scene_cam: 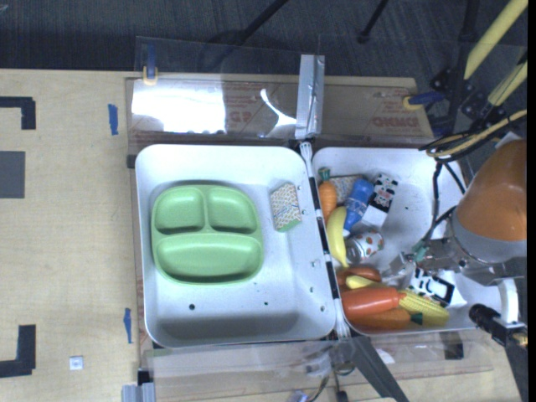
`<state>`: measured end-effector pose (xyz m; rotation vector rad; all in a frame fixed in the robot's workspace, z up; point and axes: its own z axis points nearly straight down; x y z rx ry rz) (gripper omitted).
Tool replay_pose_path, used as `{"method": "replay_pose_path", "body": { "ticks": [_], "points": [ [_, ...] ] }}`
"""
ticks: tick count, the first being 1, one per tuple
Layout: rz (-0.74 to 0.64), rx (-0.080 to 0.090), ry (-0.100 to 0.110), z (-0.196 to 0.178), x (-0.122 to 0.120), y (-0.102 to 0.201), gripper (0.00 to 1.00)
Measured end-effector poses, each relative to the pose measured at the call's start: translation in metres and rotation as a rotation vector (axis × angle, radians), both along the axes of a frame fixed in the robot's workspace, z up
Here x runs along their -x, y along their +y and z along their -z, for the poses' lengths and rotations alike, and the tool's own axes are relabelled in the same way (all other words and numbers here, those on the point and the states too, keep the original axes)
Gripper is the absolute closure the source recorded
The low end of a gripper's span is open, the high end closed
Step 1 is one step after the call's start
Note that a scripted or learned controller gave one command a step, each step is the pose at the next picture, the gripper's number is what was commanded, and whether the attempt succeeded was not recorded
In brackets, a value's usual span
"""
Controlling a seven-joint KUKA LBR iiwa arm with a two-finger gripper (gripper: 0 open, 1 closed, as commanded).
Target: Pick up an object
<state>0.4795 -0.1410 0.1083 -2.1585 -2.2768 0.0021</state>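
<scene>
**Pincer low over right bin's toys**

Lower right of frame: arm (494,208) reaching in over right bin (402,162), pincer (416,262) low among the clutter; grip state impossible to tell. Crowded against that bin's left wall: carrot (327,198), banana (336,234), blue bottle (358,202), small can (366,244). Toward the bottom edge: red sausage (373,300) touching corn (424,307). Left bin (167,162) at centre: green tray (206,233), with patterned block (286,205) just beside it to the right.

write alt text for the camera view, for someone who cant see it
A grey robot arm reaches from the right over the right bin, which holds piled toy food including a banana and a carrot. The left bin holds a green divided tray.
</scene>
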Motion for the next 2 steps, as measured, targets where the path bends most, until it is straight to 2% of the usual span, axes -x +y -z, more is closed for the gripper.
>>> {"method": "replay_pose_path", "body": {
  "ticks": [1,2],
  "points": [
    [0.335,0.004,-0.014,0.022,-0.004,0.023,0.0],
    [0.653,0.004,-0.007,0.023,-0.086,0.028,0.0]
  ]
}}
